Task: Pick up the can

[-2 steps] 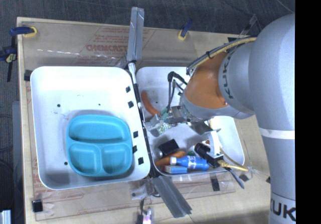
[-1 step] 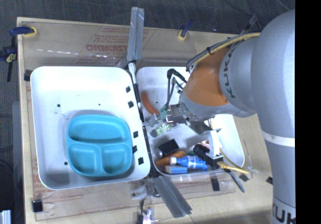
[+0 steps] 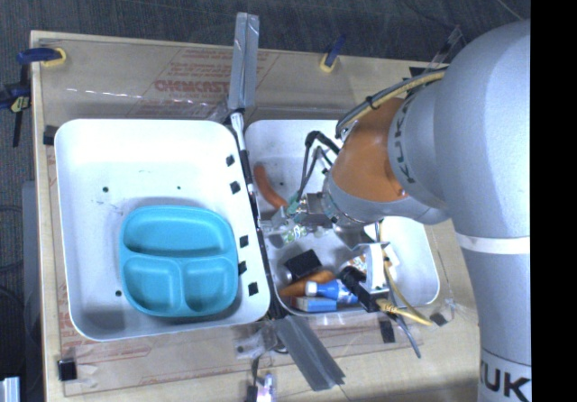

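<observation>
We see the arm (image 3: 424, 148) bent down into the right bin (image 3: 419, 260), gripper (image 3: 302, 224) low near its left wall, finger state unclear; can not identifiable among the clutter.

I have one fixed camera above the table (image 3: 135, 67), looking down at a slant from moderate height. It takes in both white bins, the left bin (image 3: 81, 157) and the right bin (image 3: 419, 251), while the arm (image 3: 469, 148) enters from the right.
</observation>
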### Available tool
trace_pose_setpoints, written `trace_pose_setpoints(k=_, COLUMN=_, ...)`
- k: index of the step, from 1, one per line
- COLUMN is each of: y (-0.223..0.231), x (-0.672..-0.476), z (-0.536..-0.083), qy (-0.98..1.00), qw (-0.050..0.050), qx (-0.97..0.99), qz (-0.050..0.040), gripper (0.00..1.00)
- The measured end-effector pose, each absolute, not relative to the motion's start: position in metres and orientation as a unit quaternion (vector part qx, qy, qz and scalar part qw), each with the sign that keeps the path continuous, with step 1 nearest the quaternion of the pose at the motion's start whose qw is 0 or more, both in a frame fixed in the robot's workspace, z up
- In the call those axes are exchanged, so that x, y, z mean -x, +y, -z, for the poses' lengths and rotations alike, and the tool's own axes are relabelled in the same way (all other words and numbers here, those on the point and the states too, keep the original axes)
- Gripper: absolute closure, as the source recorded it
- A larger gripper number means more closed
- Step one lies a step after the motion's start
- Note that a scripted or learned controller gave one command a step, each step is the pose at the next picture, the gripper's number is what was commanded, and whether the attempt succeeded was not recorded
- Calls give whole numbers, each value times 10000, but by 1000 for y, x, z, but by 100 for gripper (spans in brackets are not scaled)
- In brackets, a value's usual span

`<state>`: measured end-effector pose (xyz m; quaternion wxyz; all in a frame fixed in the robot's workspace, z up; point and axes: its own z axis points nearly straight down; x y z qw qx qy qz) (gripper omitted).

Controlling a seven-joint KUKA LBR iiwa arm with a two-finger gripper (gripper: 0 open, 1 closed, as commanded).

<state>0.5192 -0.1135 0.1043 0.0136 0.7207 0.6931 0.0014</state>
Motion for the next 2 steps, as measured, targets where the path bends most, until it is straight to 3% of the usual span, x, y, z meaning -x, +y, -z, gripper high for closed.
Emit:
trace_pose_setpoints(k=1, y=-109, x=-521, z=-117, qy=6963, qw=109, qx=-7176, qz=-47, gripper=100)
trace_pose_setpoints(k=2, y=-79, x=-508, z=-206, qy=6159, qw=-14, qx=-7879, qz=9, gripper=100)
